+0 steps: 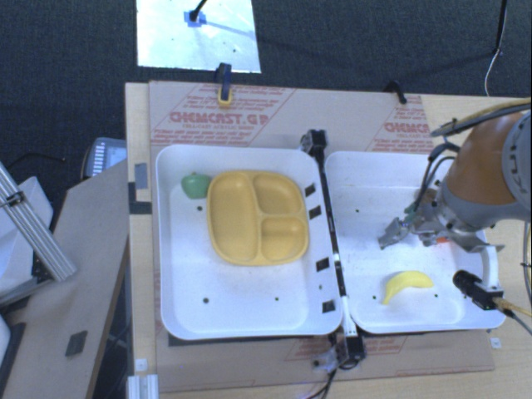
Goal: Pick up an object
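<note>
I'm over the right bin (366, 181), arm (490, 173) reaching in from the right, and my pincer (397, 233) hangs above bare white floor near the middle of it. Whether it's spread or closed, I cannot tell from up here; nothing sits in it that I can make out. The banana (406, 284) lies just below and a touch to the right of my tip, apart from me, curved along the bin's near side. That's my likeliest target. Over in the left bin (174, 289) sits a yellow divided tray (256, 218), with a small green apple (195, 184) touching its far left corner.

So I reckon this is the approach, grasp not yet made. Next I need to shift toward the near edge, line up across the banana's narrow width, then drop straight down and close.

Reading the brown sheet (274, 110) on the tabletop: red print says "CHEMCAST", repeated at a slant on the right side.
</note>
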You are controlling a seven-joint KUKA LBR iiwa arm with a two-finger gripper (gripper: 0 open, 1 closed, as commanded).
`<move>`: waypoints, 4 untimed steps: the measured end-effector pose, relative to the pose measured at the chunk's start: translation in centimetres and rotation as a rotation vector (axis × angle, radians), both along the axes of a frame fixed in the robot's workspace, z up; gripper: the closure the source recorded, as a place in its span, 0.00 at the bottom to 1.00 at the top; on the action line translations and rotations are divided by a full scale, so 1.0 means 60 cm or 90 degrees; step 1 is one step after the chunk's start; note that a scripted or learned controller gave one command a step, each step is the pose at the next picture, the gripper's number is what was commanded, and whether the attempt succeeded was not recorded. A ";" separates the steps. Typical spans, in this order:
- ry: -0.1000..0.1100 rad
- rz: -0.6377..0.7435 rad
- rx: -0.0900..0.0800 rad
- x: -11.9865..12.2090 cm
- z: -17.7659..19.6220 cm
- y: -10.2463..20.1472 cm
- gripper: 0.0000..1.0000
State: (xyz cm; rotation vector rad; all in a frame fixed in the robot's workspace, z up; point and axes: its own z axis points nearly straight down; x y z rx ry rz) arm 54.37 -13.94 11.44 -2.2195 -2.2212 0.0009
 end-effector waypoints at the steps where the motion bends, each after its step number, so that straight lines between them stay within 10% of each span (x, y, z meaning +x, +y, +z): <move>1: -0.003 0.000 -0.001 0.002 0.021 0.000 1.00; 4: -0.006 0.003 -0.002 0.018 0.283 0.020 1.00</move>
